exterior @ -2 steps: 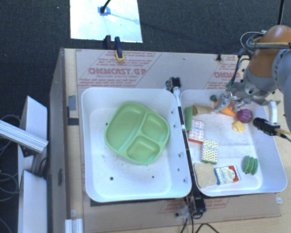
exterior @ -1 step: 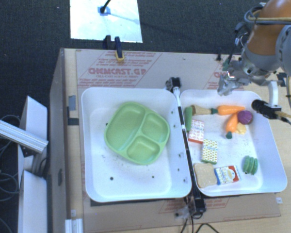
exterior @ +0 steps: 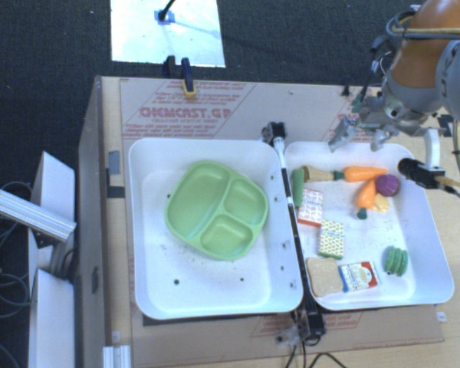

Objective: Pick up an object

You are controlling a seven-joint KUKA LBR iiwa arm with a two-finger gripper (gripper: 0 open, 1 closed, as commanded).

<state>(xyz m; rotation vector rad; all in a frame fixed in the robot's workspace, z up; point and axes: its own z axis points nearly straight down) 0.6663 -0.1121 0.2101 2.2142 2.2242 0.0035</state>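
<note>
Claw state: my claw (exterior: 362,134) hangs above the far rim of the right bin (exterior: 437,271); fingers spread apart, nothing between them.
Arm: my wrist with the orange band sits behind and above the claw, toward the right.
Nearest candidate: long carrot (exterior: 359,173), lying flat just below and in front of the claw, pointing sideways, its pale stalk end toward the bin divider.
Close by: second, shorter carrot (exterior: 366,194) and a purple piece (exterior: 388,185), touching or nearly so, a little further forward and right of the claw.
Further off: two small cartons (exterior: 310,207), (exterior: 332,239), a bread slice (exterior: 323,274) with a carton (exterior: 358,276) on it, green ridged piece (exterior: 395,261), all well forward of the claw.
Far left of claw: green divided plate (exterior: 217,210) in the left bin (exterior: 149,205).
Worktop (exterior: 192,110): cardboard-covered, carries both bins.
Step in hand: my judgement, lining up for a descent, pick not yet made.
Doing it well: choose the long carrot, it lies apart from the cluster; turn my fingers across its narrow width, centre over its thick middle, drop straight, close only once both fingers flank it.
Risk: the rim is close behind; a descent too far back would strike it.
</note>
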